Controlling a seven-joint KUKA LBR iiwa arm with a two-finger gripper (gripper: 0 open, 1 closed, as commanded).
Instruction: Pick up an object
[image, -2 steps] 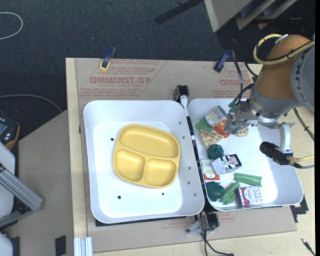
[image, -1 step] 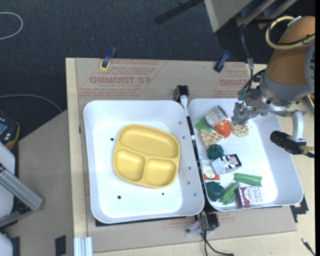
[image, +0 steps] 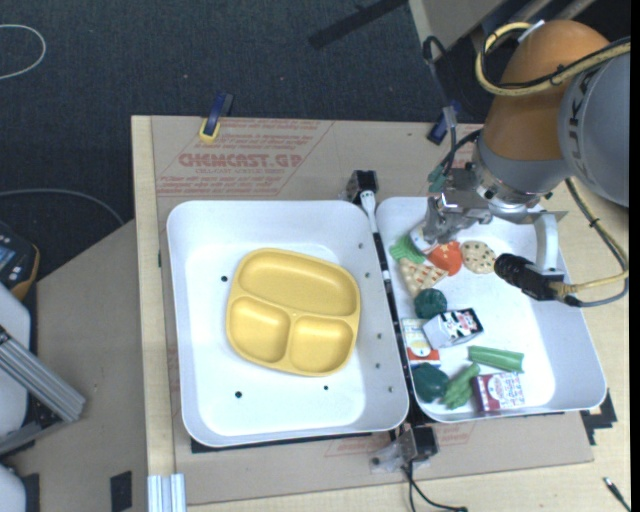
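tray (image: 293, 309): smooth yellow plastic, slight sheen
bins (image: 196, 330): glossy white plastic
surface (image: 240, 160): matt brown cardboard, printed red
arm (image: 540, 90): glossy orange shell

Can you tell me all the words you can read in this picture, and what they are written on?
"CHEMCAST GP": big red letters printed on the brown paper sheet under the two white bins. The smaller red lines below it are too blurred to read.
Small red carton in the right white bin: it has print, too small to read.
Small black-and-white packet in the same bin: its markings are too blurred to read.
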